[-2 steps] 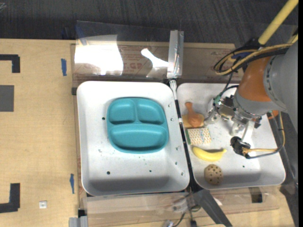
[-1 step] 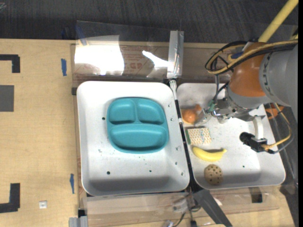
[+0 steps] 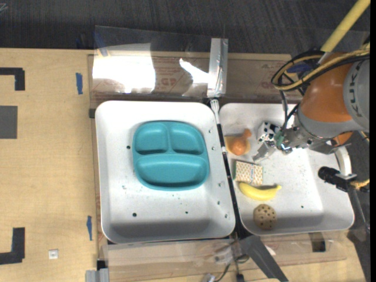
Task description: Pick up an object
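While my hand (image 3: 262,147) hangs with fingers apart, gripping nothing, beside the orange (image 3: 238,144) in the right bin (image 3: 305,216), I judge that fruit light, firm, slippery; I'd pinch across its middle.

right bin (image 3: 335,213): right half free | left: banana (image 3: 258,190), cookie (image 3: 264,215) crowd

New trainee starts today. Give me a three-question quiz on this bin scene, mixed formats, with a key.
1. True or false: the teal divided tray lies in the left bin.
2. Which item lies nearest the right bin's front edge? A) banana B) cookie C) orange fruit
3. Fill in: the gripper hovers over the ___ bin.

Key: 1 true; 2 B; 3 right.
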`<state>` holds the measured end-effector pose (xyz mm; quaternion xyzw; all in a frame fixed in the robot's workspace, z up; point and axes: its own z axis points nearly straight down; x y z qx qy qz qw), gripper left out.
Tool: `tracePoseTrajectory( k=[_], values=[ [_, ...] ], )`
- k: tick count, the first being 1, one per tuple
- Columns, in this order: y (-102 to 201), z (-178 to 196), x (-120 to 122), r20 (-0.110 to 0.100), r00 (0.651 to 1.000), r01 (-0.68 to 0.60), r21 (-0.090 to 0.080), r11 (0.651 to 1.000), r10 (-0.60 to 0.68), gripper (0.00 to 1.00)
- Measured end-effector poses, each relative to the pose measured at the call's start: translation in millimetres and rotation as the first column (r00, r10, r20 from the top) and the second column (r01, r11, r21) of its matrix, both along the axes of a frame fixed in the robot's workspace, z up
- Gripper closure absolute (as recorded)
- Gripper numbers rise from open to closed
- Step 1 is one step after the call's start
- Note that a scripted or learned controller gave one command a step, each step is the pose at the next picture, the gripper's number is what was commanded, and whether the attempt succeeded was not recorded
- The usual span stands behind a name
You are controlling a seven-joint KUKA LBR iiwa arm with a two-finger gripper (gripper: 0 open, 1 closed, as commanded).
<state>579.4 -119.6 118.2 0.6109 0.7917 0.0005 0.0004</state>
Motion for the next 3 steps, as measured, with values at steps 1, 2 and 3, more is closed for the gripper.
tracePoseTrajectory(
  k=[1,2,3],
  values=[
    [-24,57,-8,0.004,0.996,0.085,-0.001,0.996,-0.085,0.00],
    [-18,71,1,0.002,0.976,0.219,0.000,0.976,-0.219,0.00],
    [24,4,-1,-0.007,0.991,0.131,0.001,0.991,-0.131,0.00]
  ],
)
